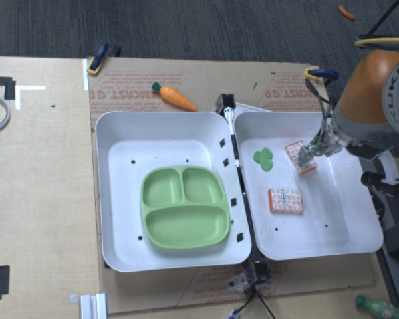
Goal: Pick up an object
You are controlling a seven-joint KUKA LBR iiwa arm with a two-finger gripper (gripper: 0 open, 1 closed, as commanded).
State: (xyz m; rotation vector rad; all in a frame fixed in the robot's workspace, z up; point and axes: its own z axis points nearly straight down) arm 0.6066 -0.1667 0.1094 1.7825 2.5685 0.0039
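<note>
In the right bin (346, 238) lie three small things. A green leafy toy (263, 157) rests near the bin's left wall. A small orange-and-white box (285, 200) lies flat in the middle. A second orange-and-white box (295, 153) sits tilted toward the back. My gripper (307, 155) is down at this second box's right side, touching or almost touching it, with the grey arm and its orange band (371, 85) rising to the upper right. The box rests on the bin floor.
The left bin (113, 178) holds a green three-part plate (184, 207). A toy carrot (175, 96) lies on the cardboard behind the bins. Clamps (98, 57) sit at the cardboard's back corners. A green bottle (380, 306) lies at the bottom right.
</note>
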